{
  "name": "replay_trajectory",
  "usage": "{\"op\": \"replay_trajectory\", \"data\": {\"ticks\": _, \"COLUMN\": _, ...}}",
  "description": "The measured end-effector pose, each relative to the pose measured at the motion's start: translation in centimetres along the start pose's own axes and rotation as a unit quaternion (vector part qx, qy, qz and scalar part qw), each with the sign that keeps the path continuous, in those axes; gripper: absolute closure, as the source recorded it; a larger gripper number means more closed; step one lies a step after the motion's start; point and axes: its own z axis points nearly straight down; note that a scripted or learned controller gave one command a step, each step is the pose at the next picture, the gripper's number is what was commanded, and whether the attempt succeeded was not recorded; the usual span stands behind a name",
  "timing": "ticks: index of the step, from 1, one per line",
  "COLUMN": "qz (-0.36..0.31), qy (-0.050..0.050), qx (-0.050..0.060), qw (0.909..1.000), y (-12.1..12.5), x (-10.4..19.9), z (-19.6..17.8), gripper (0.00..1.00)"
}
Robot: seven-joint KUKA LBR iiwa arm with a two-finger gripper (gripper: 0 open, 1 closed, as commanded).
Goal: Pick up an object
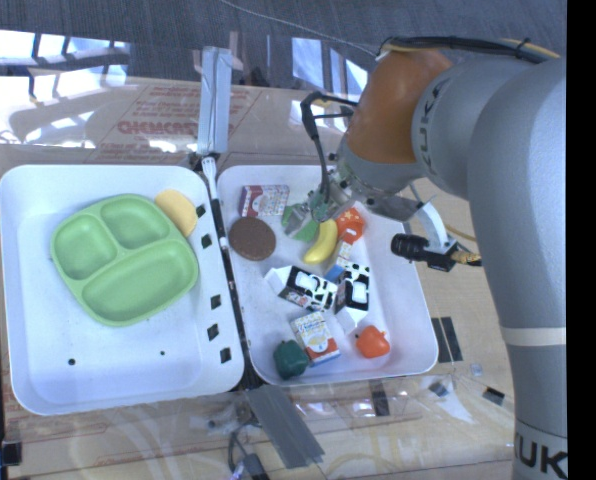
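Observation:
The right bin [418,313] holds several small items: a yellow banana [322,243], a brown round disc [252,238], a red-and-white carton [264,201], black-and-white cartons [310,288], an orange-topped juice box [315,334], a dark green piece [289,359], an orange fruit [373,343] and an orange piece [350,225]. My gripper [324,206] hangs low over the bin's far middle, just above the banana's top and a green item [299,218]. The arm's wrist hides the fingers.
The left bin [38,348] carries a green divided plate [125,256] and a yellow piece [177,210] at its far right corner. A metal divider with black clips [221,278] runs between the bins. The arm's bulk covers the right side.

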Motion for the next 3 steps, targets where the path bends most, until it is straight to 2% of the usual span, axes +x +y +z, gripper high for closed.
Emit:
{"op": "replay_trajectory", "data": {"ticks": 1, "qz": 0.103, "qy": -0.001, "qx": -0.003, "qw": 0.9946, "y": -0.5, "x": 8.8, "z": -6.8, "gripper": 1.00}}
{"op": "replay_trajectory", "data": {"ticks": 2, "qz": 0.191, "qy": -0.001, "qx": -0.002, "qw": 0.9816, "y": -0.5, "x": 14.6, "z": -9.7, "gripper": 1.00}}
{"op": "replay_trajectory", "data": {"ticks": 3, "qz": -0.093, "qy": -0.001, "qx": -0.001, "qw": 0.9957, "y": -1.4, "x": 8.6, "z": -3.1, "gripper": 1.00}}
